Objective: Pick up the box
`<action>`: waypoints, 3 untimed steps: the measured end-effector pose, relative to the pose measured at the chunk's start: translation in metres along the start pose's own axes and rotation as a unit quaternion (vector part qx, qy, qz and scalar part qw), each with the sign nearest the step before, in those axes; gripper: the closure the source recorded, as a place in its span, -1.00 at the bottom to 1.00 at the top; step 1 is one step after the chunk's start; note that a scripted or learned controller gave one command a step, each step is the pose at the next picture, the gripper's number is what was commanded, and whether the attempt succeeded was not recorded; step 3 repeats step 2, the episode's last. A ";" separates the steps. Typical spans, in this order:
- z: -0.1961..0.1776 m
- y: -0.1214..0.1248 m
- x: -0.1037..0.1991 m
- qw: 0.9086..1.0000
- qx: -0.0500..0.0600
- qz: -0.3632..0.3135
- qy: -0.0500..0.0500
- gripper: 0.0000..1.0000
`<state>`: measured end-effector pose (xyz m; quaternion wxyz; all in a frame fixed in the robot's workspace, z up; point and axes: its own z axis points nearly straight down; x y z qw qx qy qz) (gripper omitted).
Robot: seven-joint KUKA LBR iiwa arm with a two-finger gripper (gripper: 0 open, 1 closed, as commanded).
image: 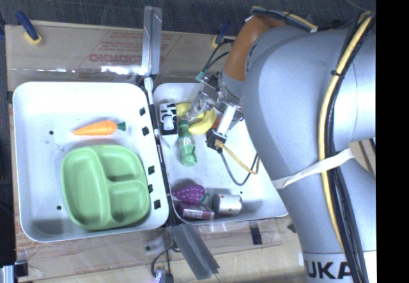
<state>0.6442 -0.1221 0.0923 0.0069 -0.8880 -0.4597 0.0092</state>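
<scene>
A small black and white box (pixel 168 117) lies in the right bin (pixel 265 202), against its left wall near the back. My gripper (pixel 212 115) hangs low over the back of this bin, just right of the box. It is directly above a yellow banana (pixel 199 122). Box and gripper are a short way apart, with nothing seen held. The grey arm covers the right side of the bin.
In the right bin a green bottle (pixel 186 147) lies in front of the box, with purple grapes (pixel 190 193), a can (pixel 227 204) and a dark flat item (pixel 195 213) near the front edge. The left bin (pixel 25 147) holds a carrot (pixel 96 128) and a green divided plate (pixel 105 186).
</scene>
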 end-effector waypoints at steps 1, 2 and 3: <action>-0.022 0.010 0.005 0.983 -0.007 -0.181 0.002 -1.00; -0.083 -0.018 -0.071 0.969 -0.010 -0.248 0.003 -1.00; -0.083 -0.018 -0.071 0.969 -0.010 -0.248 0.003 -1.00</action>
